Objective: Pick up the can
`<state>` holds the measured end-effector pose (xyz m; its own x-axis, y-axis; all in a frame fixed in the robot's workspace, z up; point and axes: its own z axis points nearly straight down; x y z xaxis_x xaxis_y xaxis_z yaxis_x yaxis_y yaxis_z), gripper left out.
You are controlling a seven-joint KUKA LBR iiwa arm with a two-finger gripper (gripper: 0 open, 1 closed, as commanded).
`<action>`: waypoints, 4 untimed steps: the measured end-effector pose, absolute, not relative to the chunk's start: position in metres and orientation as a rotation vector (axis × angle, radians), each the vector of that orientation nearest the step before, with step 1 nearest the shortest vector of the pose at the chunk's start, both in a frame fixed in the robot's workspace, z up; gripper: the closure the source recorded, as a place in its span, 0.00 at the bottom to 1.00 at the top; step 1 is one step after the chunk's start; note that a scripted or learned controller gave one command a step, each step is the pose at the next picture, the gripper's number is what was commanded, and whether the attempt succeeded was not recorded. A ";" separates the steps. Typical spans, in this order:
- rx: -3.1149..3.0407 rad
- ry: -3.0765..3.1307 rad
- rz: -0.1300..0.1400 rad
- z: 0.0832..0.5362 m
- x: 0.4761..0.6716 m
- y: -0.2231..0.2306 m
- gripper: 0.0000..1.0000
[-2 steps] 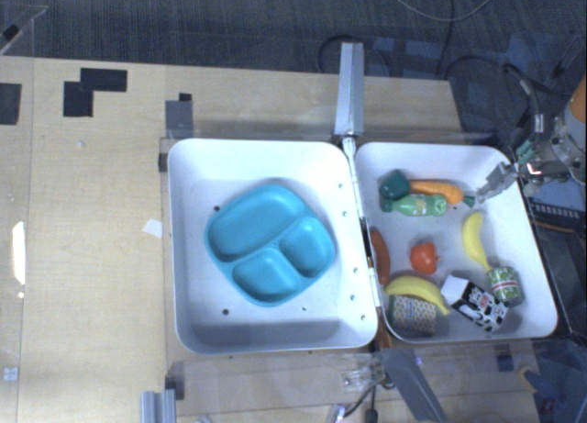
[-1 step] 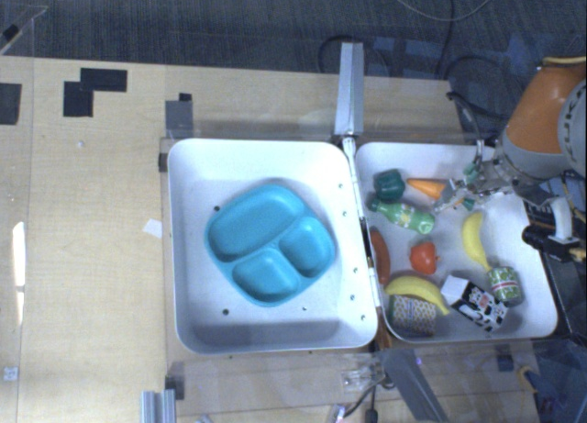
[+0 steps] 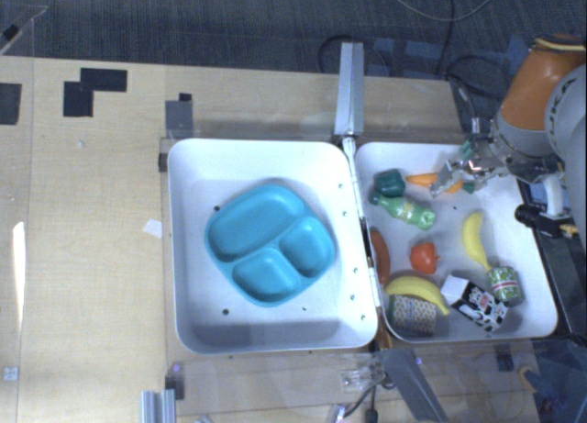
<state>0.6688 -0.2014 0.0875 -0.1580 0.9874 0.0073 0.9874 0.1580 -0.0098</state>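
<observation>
The can (image 3: 503, 284) could easily be missed, since the gripper (image 3: 465, 172), fingers spread with nothing pinched, is parked way off at its 11 o'clock.

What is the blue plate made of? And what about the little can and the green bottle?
The blue plate, with three sections, looks like smooth moulded plastic: one even colour, rounded edges, soft shine. The can is probably metal under a printed green and white label, though too small to be sure. The green bottle looks like glossy plastic, perhaps a toy, judging by its bright highlights.
</observation>
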 end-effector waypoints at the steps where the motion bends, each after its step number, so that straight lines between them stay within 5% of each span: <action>1: -2.023 -2.389 0.012 0.096 0.668 -0.201 1.00; 4: -2.022 -2.390 0.013 0.084 0.667 -0.205 1.00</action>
